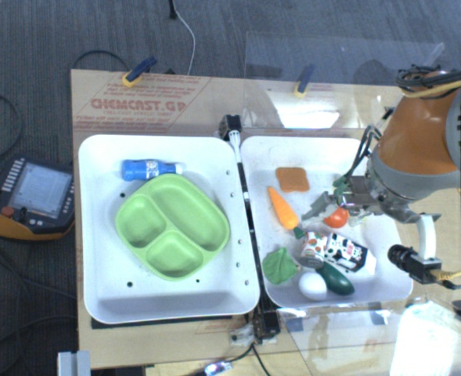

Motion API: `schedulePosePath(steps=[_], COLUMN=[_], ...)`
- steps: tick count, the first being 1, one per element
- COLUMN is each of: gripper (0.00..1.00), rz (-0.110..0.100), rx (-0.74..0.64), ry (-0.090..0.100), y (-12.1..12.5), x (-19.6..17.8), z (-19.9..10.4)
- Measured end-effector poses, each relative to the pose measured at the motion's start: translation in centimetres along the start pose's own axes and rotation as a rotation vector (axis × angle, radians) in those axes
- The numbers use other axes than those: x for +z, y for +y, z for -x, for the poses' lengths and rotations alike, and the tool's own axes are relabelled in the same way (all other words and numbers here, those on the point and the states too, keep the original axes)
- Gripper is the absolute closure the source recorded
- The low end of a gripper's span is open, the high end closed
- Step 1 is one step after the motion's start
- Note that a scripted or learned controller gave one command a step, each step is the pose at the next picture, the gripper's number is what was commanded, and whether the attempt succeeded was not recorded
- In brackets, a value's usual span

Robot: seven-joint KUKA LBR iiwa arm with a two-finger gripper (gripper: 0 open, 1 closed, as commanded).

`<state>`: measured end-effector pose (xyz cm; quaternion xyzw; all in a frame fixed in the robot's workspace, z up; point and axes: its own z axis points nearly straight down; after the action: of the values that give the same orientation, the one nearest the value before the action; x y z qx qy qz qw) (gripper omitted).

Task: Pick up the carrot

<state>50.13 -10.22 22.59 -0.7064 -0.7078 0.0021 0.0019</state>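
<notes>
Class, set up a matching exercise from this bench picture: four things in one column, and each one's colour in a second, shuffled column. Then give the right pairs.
Things:
1. carrot
2. divided plate
3. bottle
4. egg

Colours:
A. blue
B. white
C. orange
D. light green

Pairs: 1-C, 2-D, 3-A, 4-B

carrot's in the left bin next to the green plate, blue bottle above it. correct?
Not quite. The camera view shows the carrot in the right bin, beside the orange-brown slice. The green plate and blue bottle are in the left bin.
</notes>
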Motion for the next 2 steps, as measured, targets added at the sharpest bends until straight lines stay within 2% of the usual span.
schedulePosePath(steps=[1, 2], gripper=[0.00, 1.00], rz=[0.001, -0.006], rx=[0.150, 0.150], ry=[-0.001, 0.000], y=[4.51, 4.41], x=[12.58, 11.92], z=[-0.89, -0.88])
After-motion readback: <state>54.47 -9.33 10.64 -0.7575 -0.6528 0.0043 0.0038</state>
